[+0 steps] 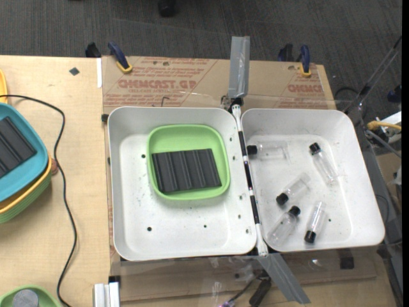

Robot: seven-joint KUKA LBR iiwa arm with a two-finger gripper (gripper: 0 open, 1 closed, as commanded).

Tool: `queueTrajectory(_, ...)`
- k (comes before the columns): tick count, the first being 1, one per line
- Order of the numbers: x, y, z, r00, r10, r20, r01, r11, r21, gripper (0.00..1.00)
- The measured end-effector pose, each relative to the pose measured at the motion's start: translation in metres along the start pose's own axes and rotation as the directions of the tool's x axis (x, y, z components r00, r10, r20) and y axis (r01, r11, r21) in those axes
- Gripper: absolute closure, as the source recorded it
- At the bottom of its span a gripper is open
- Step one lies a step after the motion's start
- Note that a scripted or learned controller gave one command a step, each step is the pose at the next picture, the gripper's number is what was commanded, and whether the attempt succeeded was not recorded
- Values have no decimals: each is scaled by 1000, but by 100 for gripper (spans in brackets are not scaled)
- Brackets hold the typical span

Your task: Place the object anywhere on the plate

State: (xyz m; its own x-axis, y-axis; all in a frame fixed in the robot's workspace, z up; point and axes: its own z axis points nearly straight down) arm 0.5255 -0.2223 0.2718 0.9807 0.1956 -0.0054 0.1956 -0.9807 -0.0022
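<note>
Green plate (218,147) beside capped vials (292,191)

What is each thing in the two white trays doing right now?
Green plate: flat in the left bin, holding a dark ridged insert.
Vial near the divider: lying on its side, cap on.
Vial at the back right: lying down, cap on.
Middle vial: lying down, cap on.
Two front vials: lying down, caps on.
Right bin: holds all five vials.
</note>
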Motion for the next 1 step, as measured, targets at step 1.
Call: queueTrajectory(1,-9,-2,4,1000,-7,0,7,1000,0,0)
